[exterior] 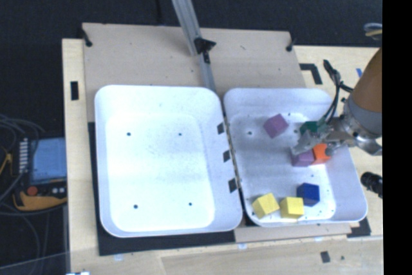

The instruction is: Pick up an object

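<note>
Dark carpet is surrounding the pale desk [71, 106] carrying two white bins; the gripper [313, 140] is hanging in the right bin [248, 106] over purple [301, 158] and orange [320, 152] blocks, its grasp impossible to tell.

Illumination is even and moderately bright across the bench [270, 55], apparently from overhead; shadows are short and soft. The left bin [161, 158] is near overexposed, its white floor washed out with faint speckle. The right bin [257, 158] reads greyer, with mild glare on its far rim. Surroundings fall to near black. Overall sharpness is low; small blocks show soft, smeared edges. The arm [368, 96] at right is blurred.
</note>
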